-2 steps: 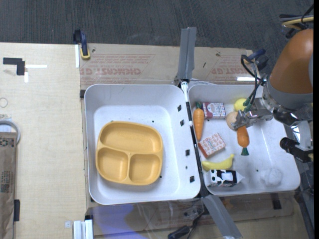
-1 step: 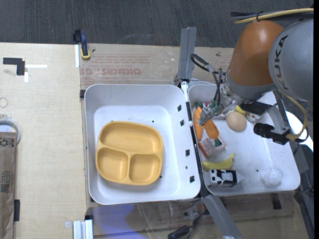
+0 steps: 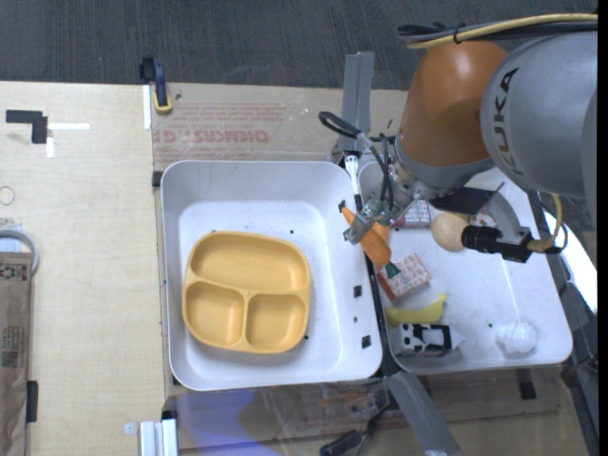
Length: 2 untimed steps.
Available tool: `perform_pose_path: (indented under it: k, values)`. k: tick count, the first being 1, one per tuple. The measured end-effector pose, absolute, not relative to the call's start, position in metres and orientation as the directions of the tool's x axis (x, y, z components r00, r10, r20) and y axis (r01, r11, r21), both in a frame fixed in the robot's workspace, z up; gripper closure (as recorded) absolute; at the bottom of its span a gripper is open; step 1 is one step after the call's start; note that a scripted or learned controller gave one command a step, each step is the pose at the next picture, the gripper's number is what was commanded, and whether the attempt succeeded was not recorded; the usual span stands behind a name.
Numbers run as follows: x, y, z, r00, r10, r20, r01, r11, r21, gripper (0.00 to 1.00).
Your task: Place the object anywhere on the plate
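Observation:
A yellow plate (image 3: 249, 291) with three compartments lies in the left white bin (image 3: 180, 255), left of its middle. My gripper (image 3: 365, 226) hangs over the divider between the two bins, at the left bin's right rim. It is shut on an orange carrot-shaped object (image 3: 377, 243), which sticks out on both sides of the fingers and slants down to the right. The object is to the right of the plate, well apart from it. The grey and orange arm covers the upper part of the right bin.
The right bin (image 3: 541, 302) holds a small red-and-white box (image 3: 408, 274), a yellow banana (image 3: 420, 309), a black-and-white item (image 3: 424, 339), a white crumpled lump (image 3: 517, 338) and a beige ball (image 3: 446, 229). Wooden bench top (image 3: 76, 255) lies to the left.

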<state>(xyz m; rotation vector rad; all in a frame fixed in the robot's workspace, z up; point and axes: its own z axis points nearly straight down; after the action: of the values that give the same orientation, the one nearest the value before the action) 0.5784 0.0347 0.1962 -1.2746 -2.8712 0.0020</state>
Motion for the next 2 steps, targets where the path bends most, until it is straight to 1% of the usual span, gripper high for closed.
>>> perform_pose_path:
  k: [1,2]
  values:
    - [0.547,0.138,0.161,-0.913,0.408,0.002,0.408,0.913,-0.001,1.00]
    - [0.564,0.172,0.245,-0.969,0.246,-0.001,0.246,0.969,0.000,1.00]
